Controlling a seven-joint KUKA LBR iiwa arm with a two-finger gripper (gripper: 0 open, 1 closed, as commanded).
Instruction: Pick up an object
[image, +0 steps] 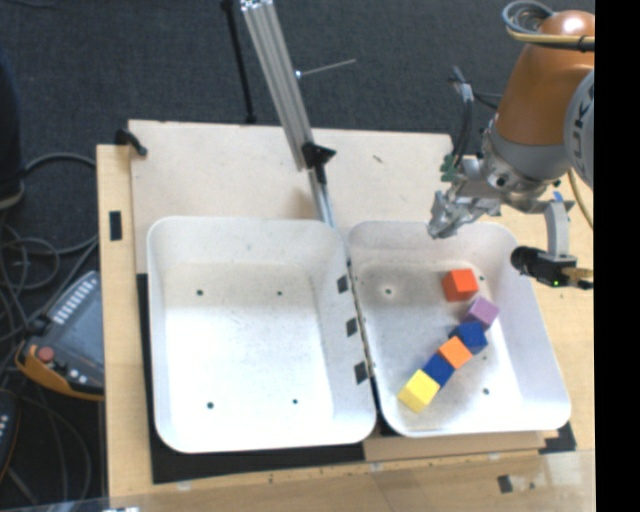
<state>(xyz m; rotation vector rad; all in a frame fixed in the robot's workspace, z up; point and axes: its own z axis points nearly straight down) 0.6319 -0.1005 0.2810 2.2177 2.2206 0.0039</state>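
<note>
A pale wooden desk sits on dark carpet. From the desk's centre, a slanted metal pole rises toward twelve o'clock. At nine o'clock, black cables trail beside a handheld controller with an orange edge.

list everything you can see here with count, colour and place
bins: 2, white, side by side on the bench
orange cube: 1, right bin, upper part, apart from the others
purple cube: 1, right bin, top of a slanted row
blue cubes: 2, right bin, in the row, one below the purple cube, one lower
small orange cube: 1, right bin, between the blue cubes
yellow cube: 1, right bin, bottom of the row
metal rail: 1, silver, slanting from the top to between the bins
controller: 1, grey and orange, floor at left
cables: several, dark, floor at left
arm: 1, grey with orange band, at right
hand: 1, above the right bin's far edge
</note>
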